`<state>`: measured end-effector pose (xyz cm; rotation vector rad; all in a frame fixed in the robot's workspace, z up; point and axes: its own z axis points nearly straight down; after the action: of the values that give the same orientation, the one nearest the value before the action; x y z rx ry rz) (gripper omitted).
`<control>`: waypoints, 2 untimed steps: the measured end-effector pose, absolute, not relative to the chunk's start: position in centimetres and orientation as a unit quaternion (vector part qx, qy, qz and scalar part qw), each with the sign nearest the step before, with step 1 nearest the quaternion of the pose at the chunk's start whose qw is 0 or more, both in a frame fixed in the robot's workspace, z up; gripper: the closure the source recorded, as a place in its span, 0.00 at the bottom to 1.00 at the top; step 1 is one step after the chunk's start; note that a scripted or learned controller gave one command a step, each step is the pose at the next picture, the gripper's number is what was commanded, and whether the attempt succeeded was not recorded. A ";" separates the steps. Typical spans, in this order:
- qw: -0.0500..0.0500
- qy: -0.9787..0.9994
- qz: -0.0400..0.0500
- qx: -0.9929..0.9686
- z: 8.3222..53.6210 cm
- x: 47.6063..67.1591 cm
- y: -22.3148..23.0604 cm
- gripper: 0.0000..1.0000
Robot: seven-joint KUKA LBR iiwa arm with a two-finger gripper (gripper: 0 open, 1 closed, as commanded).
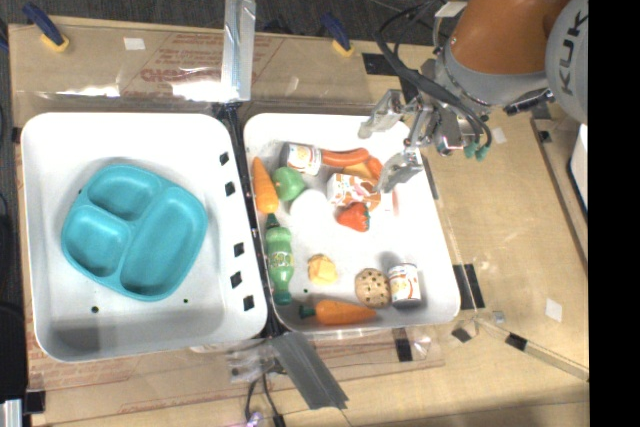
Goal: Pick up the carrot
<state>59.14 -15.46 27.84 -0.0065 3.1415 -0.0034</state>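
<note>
Jaws of the gripper (392, 143) stand spread wide, one finger near the right bin's (445, 260) back rim and the other lower over the bin interior, with nothing between them. One carrot (264, 187) lies along the right bin's left wall beside a green pepper (289, 183); a second carrot (340, 313) lies at the front wall, below a cookie (372, 287) and a small can (403, 283). Left bin (40, 215) holds a teal divided plate (134, 230).

orange carrot (264, 187), lying along bin's left wall
</note>
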 end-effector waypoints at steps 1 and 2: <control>-0.004 0.998 0.001 0.063 13.7 56.0 -13.0 0.00; -0.001 0.999 0.001 -0.032 9.1 51.7 -9.7 0.00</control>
<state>51.68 -9.74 9.13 -0.1002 3.1416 0.0017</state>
